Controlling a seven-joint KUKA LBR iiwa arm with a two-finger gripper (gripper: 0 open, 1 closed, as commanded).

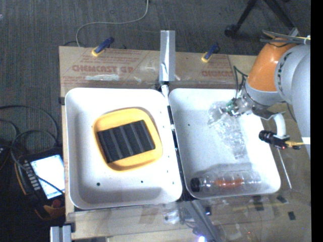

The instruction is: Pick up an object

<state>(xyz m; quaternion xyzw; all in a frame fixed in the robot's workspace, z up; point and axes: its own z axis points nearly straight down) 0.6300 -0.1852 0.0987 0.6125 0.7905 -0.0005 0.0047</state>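
Bottle (228, 180), clear plastic, lies along the right bin's (192, 135) near wall, cap pointing left, with open floor above it up to crumpled plastic wrap (227, 127), where the end effector (236, 106) sits, grip state unreadable.

one fixed overhead view, slanting down on both white bins (174, 135)
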